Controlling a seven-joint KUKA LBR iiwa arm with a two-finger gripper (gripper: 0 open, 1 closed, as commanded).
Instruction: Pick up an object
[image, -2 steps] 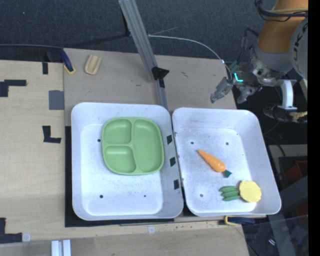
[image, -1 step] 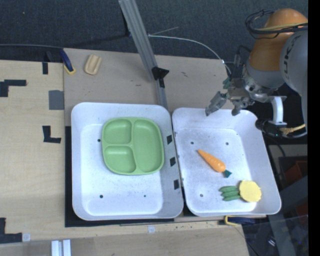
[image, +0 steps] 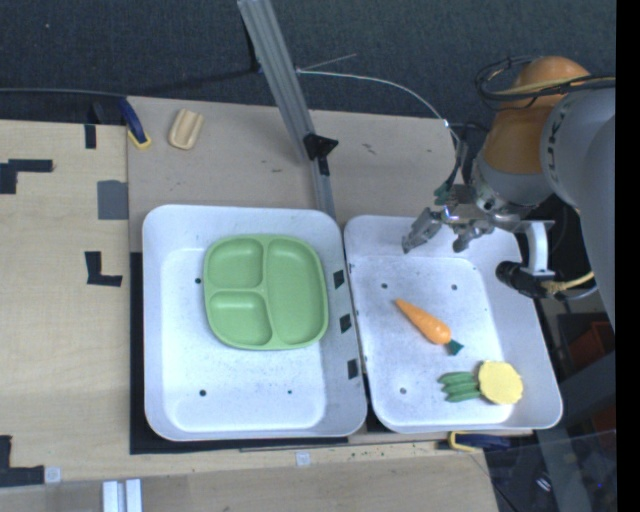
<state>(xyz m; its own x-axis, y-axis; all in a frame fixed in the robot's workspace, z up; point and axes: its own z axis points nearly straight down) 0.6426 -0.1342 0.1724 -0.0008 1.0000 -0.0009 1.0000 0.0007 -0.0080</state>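
Slanted overhead view, both bins

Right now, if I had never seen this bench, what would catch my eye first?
Probably the pale green divided plate, lying alone in the left white bin. Next the bright toys in the right white bin: an orange carrot near its middle, and a yellow and green piece toward its near right corner. Over that bin's far edge hangs the gripper of the grey and orange arm, fingers spread, holding nothing.
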